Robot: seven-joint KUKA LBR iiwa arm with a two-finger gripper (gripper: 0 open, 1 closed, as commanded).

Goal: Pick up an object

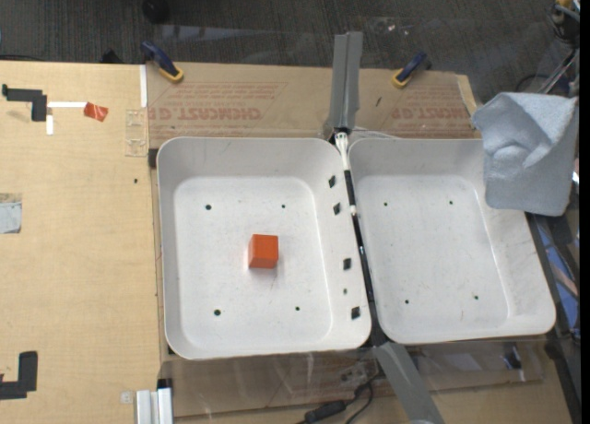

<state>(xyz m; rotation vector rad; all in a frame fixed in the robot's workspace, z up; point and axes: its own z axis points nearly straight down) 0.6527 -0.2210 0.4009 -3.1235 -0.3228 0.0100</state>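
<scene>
A small orange-red cube (264, 252) lies on the floor of the left white bin (184, 321), a little below the bin's middle and standing alone. A grey part of the arm (527, 150) hangs over the far right corner of the right white bin (516, 316), well away from the cube.
A grey divider post (346, 81) rises behind the seam between the bins. Two clamps (164, 63) (408, 70) hold the cardboard sheet (240, 104) at the back. A wooden board (74, 256) lies to the left, with a small red piece (95, 111) near its far edge.
</scene>
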